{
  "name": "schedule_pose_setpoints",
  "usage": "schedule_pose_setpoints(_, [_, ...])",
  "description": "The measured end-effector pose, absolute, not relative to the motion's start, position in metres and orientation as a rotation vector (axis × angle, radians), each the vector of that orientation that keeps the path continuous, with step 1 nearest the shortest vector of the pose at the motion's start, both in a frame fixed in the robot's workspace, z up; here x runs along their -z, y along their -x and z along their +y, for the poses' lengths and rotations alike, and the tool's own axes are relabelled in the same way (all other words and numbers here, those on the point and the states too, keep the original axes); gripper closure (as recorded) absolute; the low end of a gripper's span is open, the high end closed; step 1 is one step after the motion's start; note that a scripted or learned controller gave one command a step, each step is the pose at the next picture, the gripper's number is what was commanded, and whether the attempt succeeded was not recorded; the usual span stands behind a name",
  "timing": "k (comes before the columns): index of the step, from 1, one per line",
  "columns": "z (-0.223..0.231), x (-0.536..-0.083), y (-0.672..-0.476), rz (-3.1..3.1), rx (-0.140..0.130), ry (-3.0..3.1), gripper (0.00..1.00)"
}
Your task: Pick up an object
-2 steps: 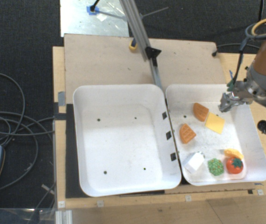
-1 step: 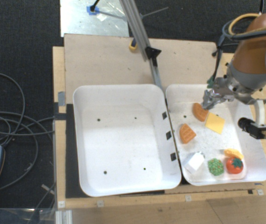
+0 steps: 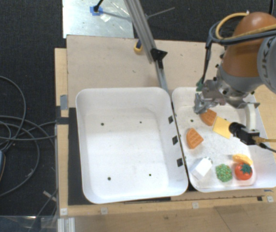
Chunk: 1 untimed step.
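Note:
My gripper (image 3: 201,105) hangs over the back part of the right bin (image 3: 273,178), under the grey arm with its orange band. Just in front of it, touching or nearly so, lies an orange bread-like piece (image 3: 209,118). A yellow cheese wedge (image 3: 222,127) lies beside that piece. An orange waffle-like piece (image 3: 194,138) sits near the bin's left wall. Along the front are a white block (image 3: 202,167), a green broccoli (image 3: 224,173), a red tomato (image 3: 243,171) and a small yellow piece (image 3: 241,158).
The left bin (image 3: 87,144) stands next to the right one, with black clips (image 3: 175,140) along the shared wall. A slanted metal pole (image 3: 145,30) rises behind the bins. A black cable plug (image 3: 240,131) on the arm hangs over the right bin.

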State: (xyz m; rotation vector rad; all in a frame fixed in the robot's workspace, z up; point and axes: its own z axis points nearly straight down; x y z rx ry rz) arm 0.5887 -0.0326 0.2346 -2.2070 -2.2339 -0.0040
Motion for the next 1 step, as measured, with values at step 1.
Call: schedule_pose_setpoints(1, [0.0189, -0.2234, -0.5965, -2.233, 0.004, 2.208, 1.0])
